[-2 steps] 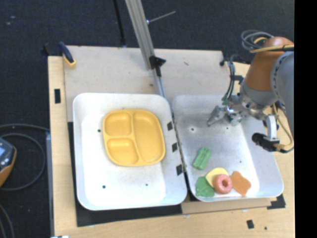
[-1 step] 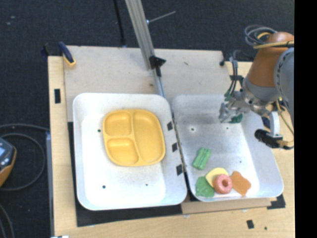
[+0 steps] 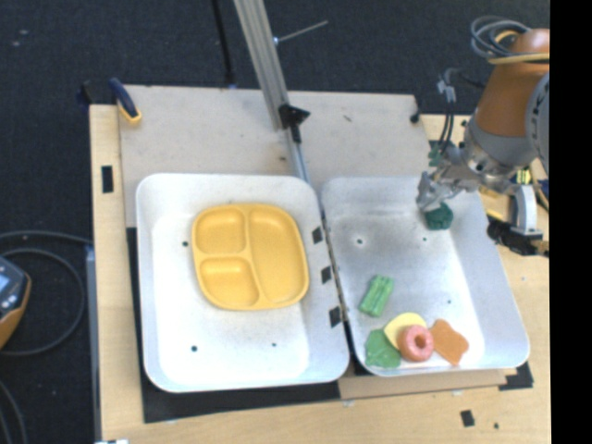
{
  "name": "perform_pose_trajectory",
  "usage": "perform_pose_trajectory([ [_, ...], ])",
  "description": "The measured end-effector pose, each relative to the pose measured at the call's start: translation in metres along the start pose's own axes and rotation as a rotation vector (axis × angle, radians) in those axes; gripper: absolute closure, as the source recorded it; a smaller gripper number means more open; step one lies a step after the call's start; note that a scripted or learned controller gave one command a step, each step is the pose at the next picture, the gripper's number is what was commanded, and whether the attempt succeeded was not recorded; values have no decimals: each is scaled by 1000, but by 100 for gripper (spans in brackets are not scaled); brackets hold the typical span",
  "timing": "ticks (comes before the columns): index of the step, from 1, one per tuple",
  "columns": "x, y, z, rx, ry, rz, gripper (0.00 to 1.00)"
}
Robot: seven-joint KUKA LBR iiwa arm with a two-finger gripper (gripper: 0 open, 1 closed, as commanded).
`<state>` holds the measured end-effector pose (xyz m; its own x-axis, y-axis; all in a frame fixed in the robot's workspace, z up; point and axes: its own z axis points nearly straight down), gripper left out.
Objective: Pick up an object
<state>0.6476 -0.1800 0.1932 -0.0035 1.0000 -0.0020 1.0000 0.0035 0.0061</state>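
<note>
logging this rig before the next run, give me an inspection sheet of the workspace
surface: wooden bench bearing two white bins, left bin and right bin
job's things: in the right bin, a dark green piece near the far edge, a light green block mid-bin, and a cluster at the near edge: green piece, yellow piece, pink ring, orange piece
clutter: yellow divided tray in the left bin
grippers: gripper low over the dark green piece; grasp cannot be told
cables: black cable left of the bench; coiled cable above the arm
surroundings: dark floor; slanted metal pole; blue-yellow clamp at the bench's far left corner
</note>
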Motion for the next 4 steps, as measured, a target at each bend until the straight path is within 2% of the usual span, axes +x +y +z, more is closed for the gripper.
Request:
perform_pose_trajectory([
  [1,2,-3,-46,-1,0,0,100],
  [2,0,-2,-76,1,0,-1,100],
  [3,50,-10,-70,5,2,-2,100],
  [4,106,1,-73,3,2,-4,100],
])
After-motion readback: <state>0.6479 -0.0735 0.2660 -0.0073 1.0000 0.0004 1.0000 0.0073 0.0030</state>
